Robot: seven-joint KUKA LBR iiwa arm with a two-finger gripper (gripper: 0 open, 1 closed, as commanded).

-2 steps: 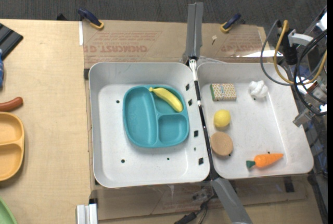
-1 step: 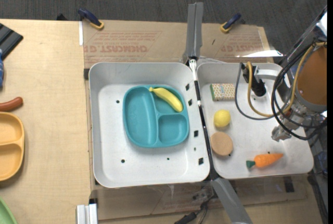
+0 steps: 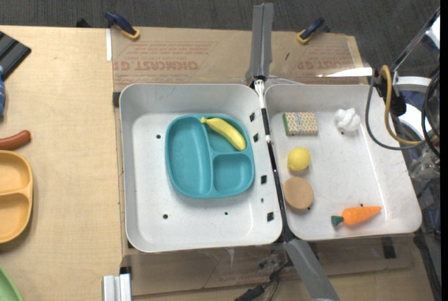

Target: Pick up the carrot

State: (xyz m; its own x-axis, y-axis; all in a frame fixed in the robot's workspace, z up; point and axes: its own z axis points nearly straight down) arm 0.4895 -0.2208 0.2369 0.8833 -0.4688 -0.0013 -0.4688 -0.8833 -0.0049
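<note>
Here, the carrot (image 3: 360, 215) lies flat in the right bin (image 3: 392, 173), at its near right corner, green end toward the round brown disc (image 3: 298, 192). A lemon (image 3: 299, 159) sits just behind that disc. The claw's state cannot be told.

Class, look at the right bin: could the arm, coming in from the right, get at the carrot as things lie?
Probably yes. The carrot lies alone near the bin's front right corner, nothing on or against it.
</note>
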